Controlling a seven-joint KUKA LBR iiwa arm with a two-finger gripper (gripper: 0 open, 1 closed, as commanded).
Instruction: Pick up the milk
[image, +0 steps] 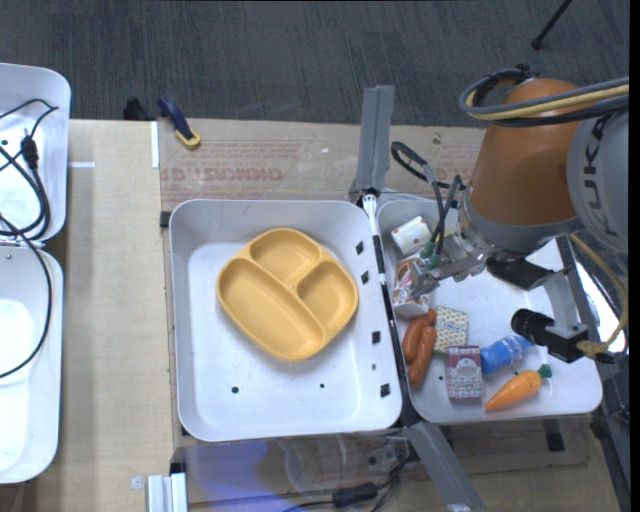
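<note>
A small red-and-white carton (406, 283), which I take for the milk, lies at the left side of the right bin (570, 400), close to the divider. My gripper (432, 267) hangs right over the carton's upper right edge, under the grey wrist and orange band (525, 150). The wrist's body hides part of the carton's right side. I cannot tell whether the gripper touches the carton.
A white block (410, 235) lies just above the carton. Below it are two sausages (419, 345), a cracker (452, 325), a small red box (463, 372), a blue bottle (503, 353) and a carrot (515, 390). The left bin (200, 380) holds a yellow divided plate (288, 292).
</note>
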